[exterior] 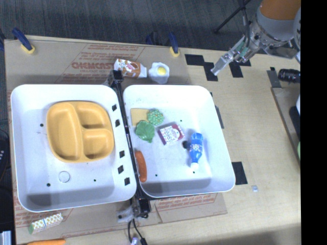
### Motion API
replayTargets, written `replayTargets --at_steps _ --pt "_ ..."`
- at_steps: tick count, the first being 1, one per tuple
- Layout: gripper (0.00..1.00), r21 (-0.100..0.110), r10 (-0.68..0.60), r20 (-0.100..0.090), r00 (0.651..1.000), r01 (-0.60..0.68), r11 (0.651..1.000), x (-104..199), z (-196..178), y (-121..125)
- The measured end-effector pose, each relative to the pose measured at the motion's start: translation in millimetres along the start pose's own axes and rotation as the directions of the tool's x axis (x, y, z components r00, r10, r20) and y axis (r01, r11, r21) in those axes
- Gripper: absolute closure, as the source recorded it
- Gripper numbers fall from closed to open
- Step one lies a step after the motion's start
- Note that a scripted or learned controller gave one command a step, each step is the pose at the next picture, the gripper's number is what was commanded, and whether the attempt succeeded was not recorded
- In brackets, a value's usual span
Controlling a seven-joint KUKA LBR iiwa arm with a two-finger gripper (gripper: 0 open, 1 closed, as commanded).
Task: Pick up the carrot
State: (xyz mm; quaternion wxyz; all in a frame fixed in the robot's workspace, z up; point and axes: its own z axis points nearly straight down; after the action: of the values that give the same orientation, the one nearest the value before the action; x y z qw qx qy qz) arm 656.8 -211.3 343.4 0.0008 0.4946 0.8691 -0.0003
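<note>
The carrot (141, 166), a short orange-red stick, lies lengthwise against the left wall of the right bin (217, 137), near its front corner. My gripper (218, 68) hangs over the bench beyond the right bin's far right corner, well away from the carrot and outside both bins. It points down and to the left, with nothing visibly in it. The grey arm with its orange band (278, 1) enters from the upper right.
The right bin also holds a blue bottle (195, 148), a maroon packet (170, 133), two green pieces (145, 131) and a yellow slice (136, 116). A yellow divided tray (80, 130) sits in the left bin (25, 152). A small carton (127, 68) and a white-yellow item (159, 72) lie behind the bins.
</note>
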Motion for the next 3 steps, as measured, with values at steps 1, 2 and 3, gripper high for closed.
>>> replayTargets --at_steps 1,2,3 --pt "1.00 0.001 -0.521 -0.002 0.853 0.521 0.853 1 31 1" --pt "1.00 0.000 -0.748 -0.002 0.664 0.748 0.664 14 -1 -22" --pt "1.00 0.001 -0.856 0.002 0.518 0.856 0.518 12 -10 -18"
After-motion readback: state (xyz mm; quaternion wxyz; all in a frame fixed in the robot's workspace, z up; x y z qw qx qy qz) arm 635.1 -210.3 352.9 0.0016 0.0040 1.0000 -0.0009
